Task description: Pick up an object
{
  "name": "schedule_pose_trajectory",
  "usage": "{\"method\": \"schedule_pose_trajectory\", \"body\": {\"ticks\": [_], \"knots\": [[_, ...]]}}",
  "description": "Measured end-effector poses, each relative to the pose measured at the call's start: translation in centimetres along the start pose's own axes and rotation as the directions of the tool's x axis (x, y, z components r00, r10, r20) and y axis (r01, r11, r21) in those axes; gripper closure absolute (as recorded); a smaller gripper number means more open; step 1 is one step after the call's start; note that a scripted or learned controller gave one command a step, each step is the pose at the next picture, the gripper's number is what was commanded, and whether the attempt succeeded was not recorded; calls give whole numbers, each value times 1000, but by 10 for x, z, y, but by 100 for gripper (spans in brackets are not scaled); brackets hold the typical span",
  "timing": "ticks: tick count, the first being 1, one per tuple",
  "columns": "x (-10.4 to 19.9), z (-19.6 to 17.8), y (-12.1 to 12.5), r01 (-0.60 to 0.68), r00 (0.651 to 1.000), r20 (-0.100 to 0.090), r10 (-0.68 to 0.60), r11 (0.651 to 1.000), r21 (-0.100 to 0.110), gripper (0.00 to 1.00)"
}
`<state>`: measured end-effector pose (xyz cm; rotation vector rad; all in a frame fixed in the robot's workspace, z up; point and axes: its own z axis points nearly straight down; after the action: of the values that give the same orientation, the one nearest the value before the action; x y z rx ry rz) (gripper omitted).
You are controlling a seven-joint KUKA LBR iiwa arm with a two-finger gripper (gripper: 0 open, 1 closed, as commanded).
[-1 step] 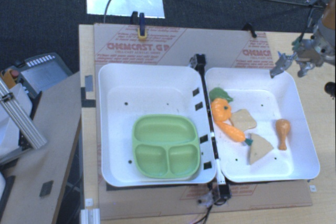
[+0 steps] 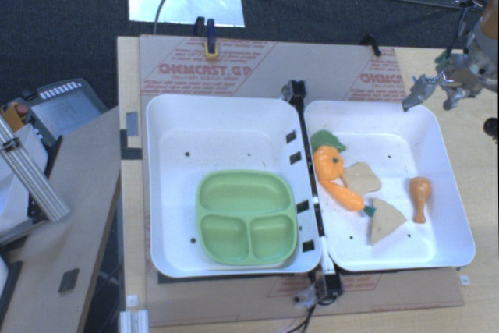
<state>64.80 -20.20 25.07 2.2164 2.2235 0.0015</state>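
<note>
Two white bins, gripper (image 2: 435,93) above right bin's (image 2: 448,160) far corner.
Fingers spread apart, holding nothing; carrot (image 2: 337,177) lies inside.

arm (image 2: 485,19): cut off by the right edge above the gripper; little beyond the wrist shows.
gripper (image 2: 435,92): small and blurred; finger state unreadable.
dark object (image 2: 492,127): just below and right of the gripper, clipped by the right edge; cannot be identified.
carrot (image 2: 337,175): well down and left of the gripper; its lower tip lies under or against the tan wedge (image 2: 385,220), which one is unclear.
screen device (image 2: 62,110): far left of the gripper; display too small to read.
metal rail (image 2: 30,174): far left, cut off by the left edge.
</note>
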Motion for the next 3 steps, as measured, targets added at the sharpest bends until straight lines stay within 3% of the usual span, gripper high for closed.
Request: {"method": "schedule_pose_trajectory", "body": {"ticks": [3], "knots": [[1,155,2,-2,1000,0,2,1000,3,0]]}}
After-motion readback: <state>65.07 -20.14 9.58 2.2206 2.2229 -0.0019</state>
